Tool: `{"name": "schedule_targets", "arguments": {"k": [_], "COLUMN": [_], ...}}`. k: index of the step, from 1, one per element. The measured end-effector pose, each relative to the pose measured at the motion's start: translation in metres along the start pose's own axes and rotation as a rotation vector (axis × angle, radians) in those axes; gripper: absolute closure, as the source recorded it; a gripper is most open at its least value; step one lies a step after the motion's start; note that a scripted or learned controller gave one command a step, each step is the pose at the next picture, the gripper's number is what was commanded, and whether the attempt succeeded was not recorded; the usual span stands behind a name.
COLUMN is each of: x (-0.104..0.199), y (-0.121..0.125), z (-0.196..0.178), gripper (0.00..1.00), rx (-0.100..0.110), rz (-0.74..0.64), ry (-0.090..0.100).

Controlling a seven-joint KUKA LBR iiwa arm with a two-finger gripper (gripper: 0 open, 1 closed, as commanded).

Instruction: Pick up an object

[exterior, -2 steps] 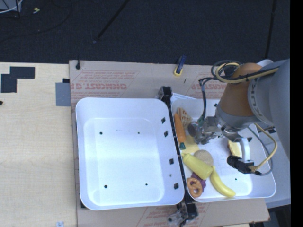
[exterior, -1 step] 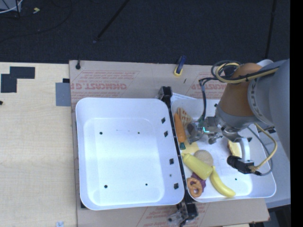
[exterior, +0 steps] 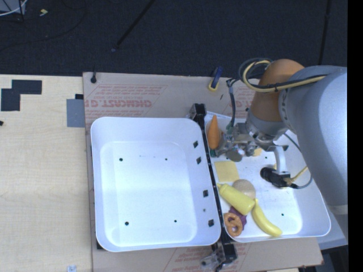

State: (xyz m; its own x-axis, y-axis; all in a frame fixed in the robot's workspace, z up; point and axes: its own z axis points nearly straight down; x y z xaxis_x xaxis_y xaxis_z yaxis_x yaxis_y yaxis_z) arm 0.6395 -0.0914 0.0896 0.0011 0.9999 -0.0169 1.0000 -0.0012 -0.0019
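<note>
A carrot [exterior: 212, 134], cheese slice [exterior: 227, 171], mustard bottle [exterior: 237, 198], banana [exterior: 265, 221] and pretzel [exterior: 233, 222] lie in the right bin [exterior: 309, 222].

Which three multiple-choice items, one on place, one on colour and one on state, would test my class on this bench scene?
1. Where does the carrot lie?
A. In the right bin, by the divider
B. On the cardboard
C. In the left bin's middle

2. What colour is the banana?
A. Green
B. Yellow
C. Red

3. How is the gripper placed?
A. Outside both bins
B. Over the left bin
C. Low over the right bin, beside the carrot

Answers: 1 A, the carrot rests against the right bin's left wall. 2 B, plainly yellow. 3 C, the gripper is next to the carrot.
</note>
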Motion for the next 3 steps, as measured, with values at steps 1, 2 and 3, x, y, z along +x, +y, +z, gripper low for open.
{"name": "schedule_targets", "arguments": {"k": [1, 2, 3], "x": [0.0002, 0.0002, -0.0018], "y": [0.0022, 0.0022, 0.0023], "z": [-0.0002, -0.0003, 0.0003], "gripper": [0.00, 0.00, 0.00], "rx": [0.006, 0.006, 0.007], "rz": [0.002, 0.000, 0.003], "ry": [0.001, 0.000, 0.006]}}
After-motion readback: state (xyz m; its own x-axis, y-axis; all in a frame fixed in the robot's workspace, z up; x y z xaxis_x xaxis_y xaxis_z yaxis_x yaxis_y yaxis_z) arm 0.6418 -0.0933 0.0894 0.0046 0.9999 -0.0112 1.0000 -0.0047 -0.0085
